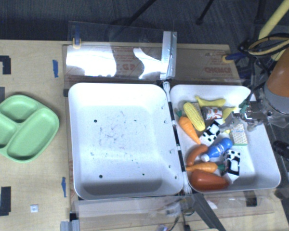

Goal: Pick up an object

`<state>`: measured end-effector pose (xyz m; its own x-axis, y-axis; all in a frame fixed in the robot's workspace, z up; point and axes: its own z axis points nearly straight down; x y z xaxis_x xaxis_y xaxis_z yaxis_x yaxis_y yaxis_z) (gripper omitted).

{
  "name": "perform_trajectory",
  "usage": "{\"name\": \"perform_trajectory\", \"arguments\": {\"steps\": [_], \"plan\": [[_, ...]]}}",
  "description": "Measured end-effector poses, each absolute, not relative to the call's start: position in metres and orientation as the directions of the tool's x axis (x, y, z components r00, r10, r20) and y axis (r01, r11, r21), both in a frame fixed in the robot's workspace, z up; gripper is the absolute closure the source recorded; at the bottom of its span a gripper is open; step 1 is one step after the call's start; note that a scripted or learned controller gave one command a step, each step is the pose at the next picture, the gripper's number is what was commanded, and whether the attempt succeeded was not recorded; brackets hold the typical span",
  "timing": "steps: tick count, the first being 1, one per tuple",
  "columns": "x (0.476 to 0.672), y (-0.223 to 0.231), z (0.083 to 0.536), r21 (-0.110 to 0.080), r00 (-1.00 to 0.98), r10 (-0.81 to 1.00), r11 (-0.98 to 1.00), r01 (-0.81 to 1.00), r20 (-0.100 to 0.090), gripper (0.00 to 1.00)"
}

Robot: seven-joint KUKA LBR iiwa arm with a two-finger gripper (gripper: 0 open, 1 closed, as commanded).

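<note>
Seen from above at a slant: grey arm with orange band (284,81) reaching in over the right-hand shallow white plastic bin (267,150), two-finger gripper (245,114) poised at its far right side; spread or pressed together impossible to tell, nothing visibly pinched. Approach step, by the look of it, with descent and closure yet to come. Just left of the gripper, a heap of toy food: yellow plastic corn cob (194,116), orange carrot (189,129), blue bottle (219,149) below-left, glossy red-brown sausage (208,179) nearest. Farther left, the bare left-hand white bin (120,134).
</note>
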<state>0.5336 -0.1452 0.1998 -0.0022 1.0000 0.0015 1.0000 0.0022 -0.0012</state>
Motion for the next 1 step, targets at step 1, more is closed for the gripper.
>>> {"name": "perform_trajectory", "arguments": {"steps": [1], "plan": [[0.531, -0.1616, 0.1942, 0.0, 0.36, 0.933, -0.36, 0.933, -0.001, 0.0]]}}
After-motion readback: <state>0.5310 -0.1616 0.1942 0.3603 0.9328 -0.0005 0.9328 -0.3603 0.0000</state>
